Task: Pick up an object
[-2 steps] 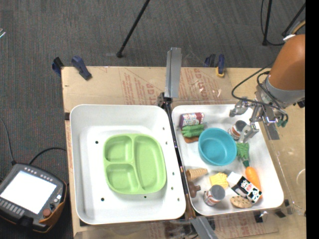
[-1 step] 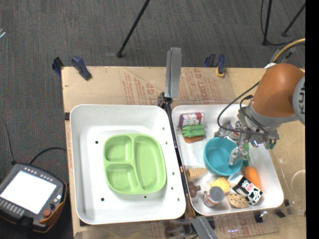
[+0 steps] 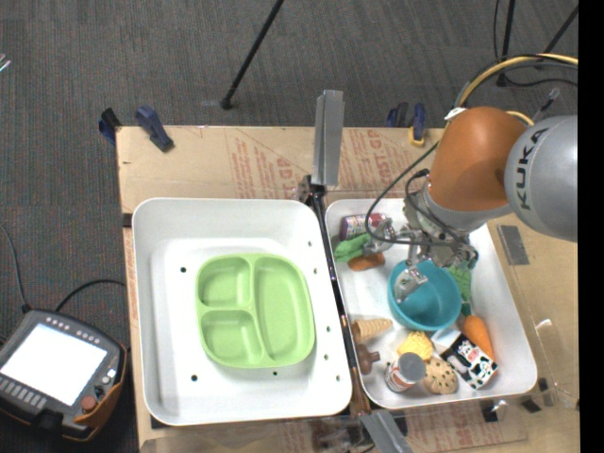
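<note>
Inspection of the table (image 3: 189, 159): two white bins side by side. The left bin (image 3: 156, 253) carries a green divided tray (image 3: 255, 310). The right bin (image 3: 514, 343) carries the clutter of candidate objects: a blue bowl (image 3: 429, 300) at its centre, a carrot (image 3: 478, 332) to the bowl's near right, a small cow-patterned carton (image 3: 469, 360), a cookie (image 3: 439, 377), a small can (image 3: 406, 371) lying near the front, an ice-cream cone (image 3: 371, 327), and green pieces (image 3: 354, 246) toward the far left.

The arm reaches in from the right, and the tool (image 3: 412, 279) sits low over the far-left rim of the blue bowl. Whether its fingers are spread or pressed together cannot be told from this angle; nothing is seen held between them.

Judgement: the step in hand is the descent or closing onto an object, probably the bowl rim. The next move calls for a firm close, then a straight lift without dragging neighbouring items.
</note>
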Robot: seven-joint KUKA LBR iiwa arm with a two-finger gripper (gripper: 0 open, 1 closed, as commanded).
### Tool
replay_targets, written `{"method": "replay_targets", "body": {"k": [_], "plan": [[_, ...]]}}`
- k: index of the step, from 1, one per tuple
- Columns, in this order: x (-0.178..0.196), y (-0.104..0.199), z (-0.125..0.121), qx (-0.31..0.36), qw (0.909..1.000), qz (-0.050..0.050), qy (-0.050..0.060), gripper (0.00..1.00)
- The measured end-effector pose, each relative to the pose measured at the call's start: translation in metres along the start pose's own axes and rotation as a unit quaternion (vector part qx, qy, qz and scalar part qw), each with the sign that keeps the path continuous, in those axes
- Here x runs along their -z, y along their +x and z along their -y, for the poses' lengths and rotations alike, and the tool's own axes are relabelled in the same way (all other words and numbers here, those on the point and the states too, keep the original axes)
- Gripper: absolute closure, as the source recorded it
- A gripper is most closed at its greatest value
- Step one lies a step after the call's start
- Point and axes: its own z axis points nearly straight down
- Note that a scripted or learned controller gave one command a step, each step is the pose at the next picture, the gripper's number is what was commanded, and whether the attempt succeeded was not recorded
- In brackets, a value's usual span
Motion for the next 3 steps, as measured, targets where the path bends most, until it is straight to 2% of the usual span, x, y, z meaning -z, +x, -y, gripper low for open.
{"method": "replay_targets", "body": {"k": [1, 2, 3], "plan": [[0.001, 0.137, 0.015, 0.087, 0.9962, 0.0, 0.0, 0.0], [0.0, 0.09, 0.051, 0.057, 0.9984, 0.0, 0.001, 0.0], [0.012, 0.087, 0.049, 0.058, 0.9983, 0.003, 0.0, 1.0]]}}
